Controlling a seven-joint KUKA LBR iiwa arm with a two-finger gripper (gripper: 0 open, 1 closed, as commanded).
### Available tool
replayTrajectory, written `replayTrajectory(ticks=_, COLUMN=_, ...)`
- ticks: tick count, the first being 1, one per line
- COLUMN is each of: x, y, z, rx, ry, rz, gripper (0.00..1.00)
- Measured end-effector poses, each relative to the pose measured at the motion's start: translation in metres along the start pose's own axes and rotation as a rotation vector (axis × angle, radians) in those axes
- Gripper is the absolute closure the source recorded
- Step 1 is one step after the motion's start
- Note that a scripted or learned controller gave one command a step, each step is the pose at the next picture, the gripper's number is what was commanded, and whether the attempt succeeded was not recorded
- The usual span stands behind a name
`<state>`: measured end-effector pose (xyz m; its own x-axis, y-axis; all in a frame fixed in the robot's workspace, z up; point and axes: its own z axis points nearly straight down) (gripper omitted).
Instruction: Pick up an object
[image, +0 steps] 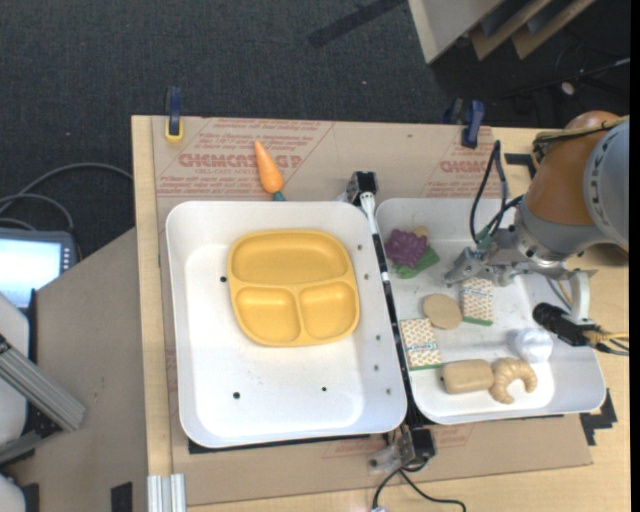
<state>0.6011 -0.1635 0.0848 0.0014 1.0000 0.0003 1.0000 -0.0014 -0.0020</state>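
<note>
My gripper (486, 268) hangs low over the back middle of the right bin (585, 392), on the grey arm with its orange band that reaches in from the right. Right under and in front of it lies a small patterned packet (478, 298). A tan oval piece (441, 310) sits just to the packet's left. Purple grapes on a green leaf (405, 246) rest at the bin's back left. Along the front lie a second patterned packet (420, 343), a tan block (467, 376), a croissant (513, 378) and a pale rounded object (533, 345). No object shows between the gripper's tips.
The left bin (190, 330) holds a yellow divided plate (294, 285). An orange carrot (268, 167) lies on the cardboard bench behind the left bin. Blue clamps (174, 100) (472, 115) grip the bench's back edge. The bins' rims meet between the plate and the grapes.
</note>
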Motion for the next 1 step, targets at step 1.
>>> replayTrajectory(ticks=1, x=-0.0058, y=-0.0095, z=0.0001, rx=0.0, ry=0.0, rz=0.0, gripper=0.0)
